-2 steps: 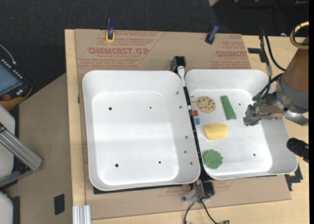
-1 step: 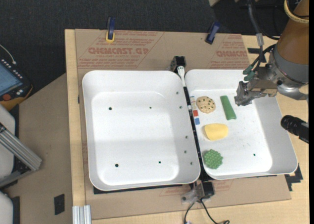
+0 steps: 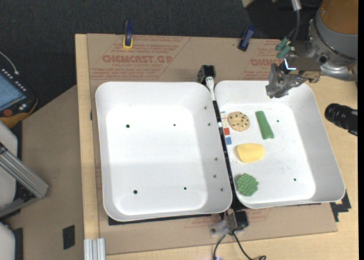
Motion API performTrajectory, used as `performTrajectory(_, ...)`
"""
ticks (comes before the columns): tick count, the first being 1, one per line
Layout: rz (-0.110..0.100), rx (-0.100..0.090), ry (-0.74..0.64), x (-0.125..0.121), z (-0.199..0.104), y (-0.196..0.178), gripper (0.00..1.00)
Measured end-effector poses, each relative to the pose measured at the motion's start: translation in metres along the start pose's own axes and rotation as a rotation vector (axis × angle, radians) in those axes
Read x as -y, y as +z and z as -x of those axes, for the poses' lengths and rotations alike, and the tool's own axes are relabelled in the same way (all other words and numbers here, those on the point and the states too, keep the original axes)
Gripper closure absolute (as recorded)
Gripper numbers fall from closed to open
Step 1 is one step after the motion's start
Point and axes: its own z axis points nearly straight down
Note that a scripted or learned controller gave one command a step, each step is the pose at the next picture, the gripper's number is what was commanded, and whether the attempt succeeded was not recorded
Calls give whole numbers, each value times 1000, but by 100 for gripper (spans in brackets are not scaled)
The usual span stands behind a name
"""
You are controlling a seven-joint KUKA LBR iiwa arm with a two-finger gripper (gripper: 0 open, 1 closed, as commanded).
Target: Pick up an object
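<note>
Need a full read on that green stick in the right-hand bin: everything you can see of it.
The green stick is a plain, matte, bar-shaped piece, uniformly green. It lies flat on the right bin's floor, slightly tilted from the bin's long axis, right of the cookie and above the yellow piece, touching neither.

A: Cam setup?

B: One fixed cam, above the bench (image 3: 57, 139), looking down at a slant. Near edge of the bench sits at the bottom of the frame, far edge w/ the clamps (image 3: 128, 34) up top.

A: How close?

B: Mid-range. Both white bins fit whole: left bin (image 3: 108, 156) approx centre frame, right bin (image 3: 318, 156) toward the right side. Some dark floor shows beyond the far edge.

A: Arm side?

B: The arm (image 3: 335, 20) comes in from the frame's top right, cropped by the border.

A: Overlap w/ another view?

B: Just this single view.
</note>
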Motion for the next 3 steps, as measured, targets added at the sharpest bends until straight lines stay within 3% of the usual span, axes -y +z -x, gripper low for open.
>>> performTrajectory(1,-20,0,1,24,-53,45,100)
performTrajectory(3,-3,-4,-1,35,-179,-90,100)
